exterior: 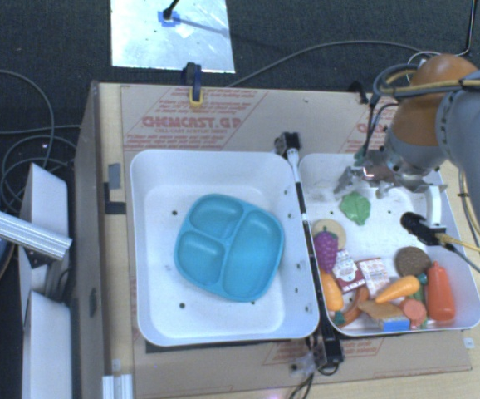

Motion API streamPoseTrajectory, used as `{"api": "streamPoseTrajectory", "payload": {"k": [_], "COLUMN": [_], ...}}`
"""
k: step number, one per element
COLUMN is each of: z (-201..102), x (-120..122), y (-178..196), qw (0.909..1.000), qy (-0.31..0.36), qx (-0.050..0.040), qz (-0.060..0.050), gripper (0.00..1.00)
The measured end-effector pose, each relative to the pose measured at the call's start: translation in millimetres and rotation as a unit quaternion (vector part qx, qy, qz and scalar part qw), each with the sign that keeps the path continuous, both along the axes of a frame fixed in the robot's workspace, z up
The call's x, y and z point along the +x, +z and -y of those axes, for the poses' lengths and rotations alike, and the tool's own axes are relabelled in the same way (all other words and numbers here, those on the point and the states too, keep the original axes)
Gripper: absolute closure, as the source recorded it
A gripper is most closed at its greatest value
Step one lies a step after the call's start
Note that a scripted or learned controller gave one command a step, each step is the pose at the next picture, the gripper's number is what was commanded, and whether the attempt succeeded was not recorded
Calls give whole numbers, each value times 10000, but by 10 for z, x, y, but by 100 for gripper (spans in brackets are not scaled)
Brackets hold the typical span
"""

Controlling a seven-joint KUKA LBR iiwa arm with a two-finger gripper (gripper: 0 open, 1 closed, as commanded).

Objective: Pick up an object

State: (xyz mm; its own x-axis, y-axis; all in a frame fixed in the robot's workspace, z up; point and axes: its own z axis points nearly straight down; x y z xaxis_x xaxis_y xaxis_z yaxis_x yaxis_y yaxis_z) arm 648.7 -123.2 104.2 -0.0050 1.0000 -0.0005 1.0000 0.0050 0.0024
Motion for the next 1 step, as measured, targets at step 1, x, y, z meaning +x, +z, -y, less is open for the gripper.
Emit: {"api": "streamPoseTrajectory", "payload": {"k": [1], "z": [-87], "x": [-42], "y": [-194], "qw": [10000], "qy": [-2], "qx": [0], "qz": [-5], "gripper": [0]}}
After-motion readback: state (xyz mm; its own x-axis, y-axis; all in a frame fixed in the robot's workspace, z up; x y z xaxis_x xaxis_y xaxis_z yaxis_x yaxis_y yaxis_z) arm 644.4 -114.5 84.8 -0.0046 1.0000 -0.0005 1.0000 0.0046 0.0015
